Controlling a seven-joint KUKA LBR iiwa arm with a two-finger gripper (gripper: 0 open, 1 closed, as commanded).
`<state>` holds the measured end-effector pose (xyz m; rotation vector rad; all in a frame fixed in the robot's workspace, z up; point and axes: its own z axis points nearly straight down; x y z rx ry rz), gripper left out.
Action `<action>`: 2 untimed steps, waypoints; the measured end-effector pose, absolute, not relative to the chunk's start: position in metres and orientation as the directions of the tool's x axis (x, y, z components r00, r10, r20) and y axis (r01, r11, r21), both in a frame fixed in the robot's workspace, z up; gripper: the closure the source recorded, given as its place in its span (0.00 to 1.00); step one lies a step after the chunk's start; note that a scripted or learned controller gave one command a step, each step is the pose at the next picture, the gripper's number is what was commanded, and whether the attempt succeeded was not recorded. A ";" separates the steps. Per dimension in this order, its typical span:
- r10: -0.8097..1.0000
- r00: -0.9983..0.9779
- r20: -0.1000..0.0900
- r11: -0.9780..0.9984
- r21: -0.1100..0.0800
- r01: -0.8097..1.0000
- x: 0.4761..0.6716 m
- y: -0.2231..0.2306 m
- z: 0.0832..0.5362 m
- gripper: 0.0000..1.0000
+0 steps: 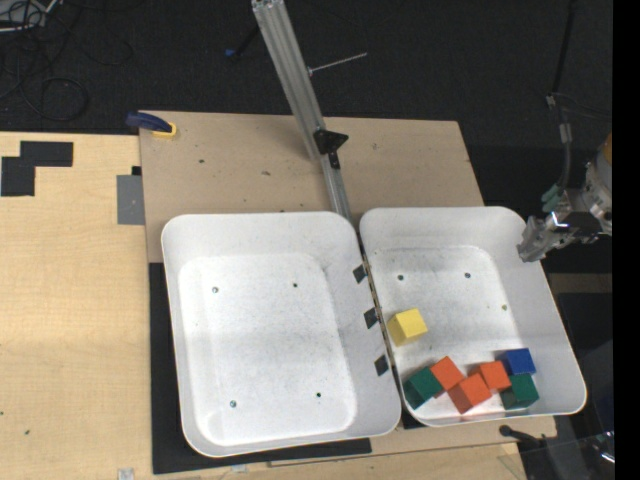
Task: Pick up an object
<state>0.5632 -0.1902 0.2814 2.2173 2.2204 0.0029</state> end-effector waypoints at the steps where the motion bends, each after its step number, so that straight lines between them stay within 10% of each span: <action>1: 1.000 -0.004 0.002 0.004 -0.001 1.000 0.577 -0.139 0.284 1.00; 2: 1.000 -0.005 0.002 0.005 -0.003 1.000 0.577 -0.084 0.274 1.00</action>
